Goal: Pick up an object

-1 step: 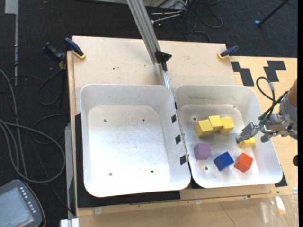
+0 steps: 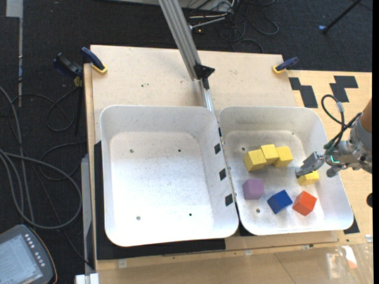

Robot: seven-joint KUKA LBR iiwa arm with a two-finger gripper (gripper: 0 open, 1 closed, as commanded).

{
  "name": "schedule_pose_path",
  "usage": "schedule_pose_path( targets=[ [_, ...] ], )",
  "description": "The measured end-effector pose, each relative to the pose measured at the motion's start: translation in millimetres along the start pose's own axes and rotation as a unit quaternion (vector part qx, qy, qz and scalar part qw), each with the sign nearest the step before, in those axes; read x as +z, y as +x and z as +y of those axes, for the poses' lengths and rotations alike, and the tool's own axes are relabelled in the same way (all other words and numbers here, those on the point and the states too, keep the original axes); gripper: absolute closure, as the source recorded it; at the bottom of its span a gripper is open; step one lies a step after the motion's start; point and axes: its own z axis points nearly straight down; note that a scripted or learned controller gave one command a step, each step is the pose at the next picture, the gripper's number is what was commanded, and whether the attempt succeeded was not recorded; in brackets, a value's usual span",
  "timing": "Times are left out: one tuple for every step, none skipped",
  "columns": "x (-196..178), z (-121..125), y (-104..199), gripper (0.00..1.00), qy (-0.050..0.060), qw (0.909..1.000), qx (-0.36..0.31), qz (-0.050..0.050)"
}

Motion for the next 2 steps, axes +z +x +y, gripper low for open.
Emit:
schedule_pose_path(
  targets=[
    [52,3,-9,0.00,0.002,1.0000,0.001,0.001],
    [100,11,-10,0.00,0.002,1.0000,0.000,0.001]
  ],
)
